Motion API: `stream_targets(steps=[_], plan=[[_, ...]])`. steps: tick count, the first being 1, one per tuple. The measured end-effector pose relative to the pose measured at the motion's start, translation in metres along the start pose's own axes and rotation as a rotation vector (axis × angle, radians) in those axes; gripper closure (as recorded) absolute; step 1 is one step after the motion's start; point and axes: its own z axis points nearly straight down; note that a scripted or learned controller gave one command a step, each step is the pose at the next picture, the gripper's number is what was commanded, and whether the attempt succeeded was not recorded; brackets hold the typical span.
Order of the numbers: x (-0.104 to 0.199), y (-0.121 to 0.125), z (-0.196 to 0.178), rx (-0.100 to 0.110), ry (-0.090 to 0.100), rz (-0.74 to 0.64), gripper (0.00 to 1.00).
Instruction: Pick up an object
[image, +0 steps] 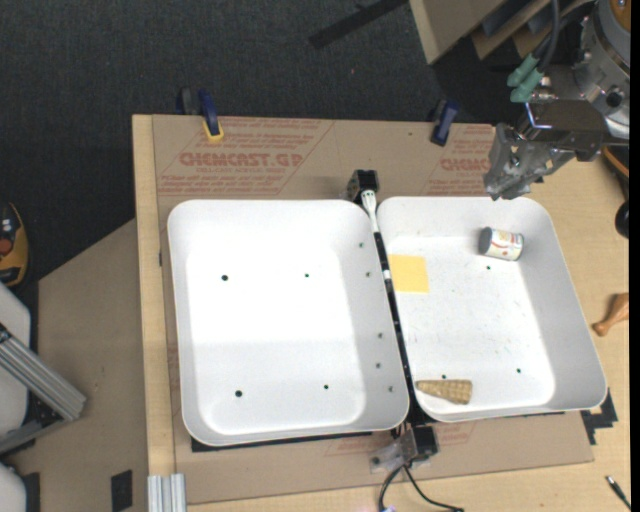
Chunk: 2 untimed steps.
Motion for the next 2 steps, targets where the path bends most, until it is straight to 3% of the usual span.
stream_targets(steps=[2], plan=[[0.056,0.000,0.000,-0.002,0.000,0.000,1.00]])
